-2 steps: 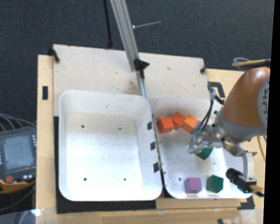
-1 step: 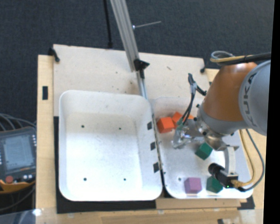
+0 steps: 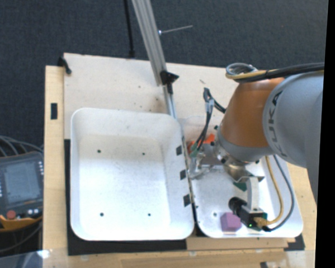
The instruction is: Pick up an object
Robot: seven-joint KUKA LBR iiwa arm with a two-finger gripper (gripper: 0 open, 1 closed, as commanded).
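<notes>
The grey arm with its orange band point(image 3: 249, 115) hangs low over the right bin point(image 3: 293, 224) and covers most of it. My gripper point(image 3: 204, 162) shows as a metal part under the wrist, close to the wall between the two bins. A purple block point(image 3: 229, 221) lies at the near edge of the right bin, apart from the gripper. Small orange and green pieces point(image 3: 204, 140) sit at the bin's far left corner, partly hidden by the arm. A teal piece point(image 3: 241, 185) peeks out beneath the wrist.
The left bin point(image 3: 81, 120) stands beside the right one, sharing a wall. A slanted aluminium post point(image 3: 151, 37) rises from the back of the bench. A teach pendant point(image 3: 16, 185) with cables lies off the bench at the left.
</notes>
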